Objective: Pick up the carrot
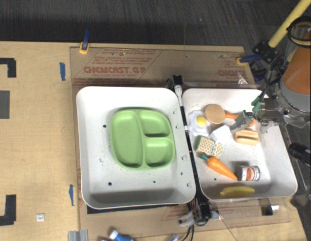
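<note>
The carrot (220, 167) is orange with a green top. It lies flat in the right bin (283, 157), slanting from upper left to lower right, near the bin's front middle. My gripper (260, 115) hangs over the bin's right rear part, above and to the right of the carrot and well apart from it. It is close over a hot dog bun (247, 136). Nothing of the carrot is near it.
Around the carrot lie a checkered cracker (208, 146), a white block (221, 133), a small can (250, 173) and a yellow banana (238, 190). A fried egg (200, 120) and a tan round piece (214, 113) lie at the back. The left bin (90, 134) holds a green divided plate (143, 137).
</note>
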Available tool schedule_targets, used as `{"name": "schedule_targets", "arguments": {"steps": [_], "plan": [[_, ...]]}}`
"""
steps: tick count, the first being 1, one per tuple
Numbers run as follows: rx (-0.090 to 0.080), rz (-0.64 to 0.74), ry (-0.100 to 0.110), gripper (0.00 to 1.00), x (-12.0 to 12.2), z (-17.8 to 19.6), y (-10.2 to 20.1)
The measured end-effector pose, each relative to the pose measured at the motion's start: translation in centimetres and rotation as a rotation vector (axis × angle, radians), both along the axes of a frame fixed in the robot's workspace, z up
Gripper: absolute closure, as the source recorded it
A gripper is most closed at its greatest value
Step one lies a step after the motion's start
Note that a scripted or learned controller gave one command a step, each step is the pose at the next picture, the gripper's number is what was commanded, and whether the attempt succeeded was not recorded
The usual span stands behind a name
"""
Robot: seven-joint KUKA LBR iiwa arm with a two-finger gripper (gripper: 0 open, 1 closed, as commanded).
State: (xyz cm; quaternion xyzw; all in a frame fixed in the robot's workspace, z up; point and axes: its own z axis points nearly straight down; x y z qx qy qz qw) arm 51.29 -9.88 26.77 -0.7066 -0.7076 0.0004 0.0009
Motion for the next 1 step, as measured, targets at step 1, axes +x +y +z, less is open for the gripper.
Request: {"name": "schedule_targets", "arguments": {"steps": [1], "plan": [[0.002,0.178,0.006,0.0,-2.99,-13.56,-0.21]]}}
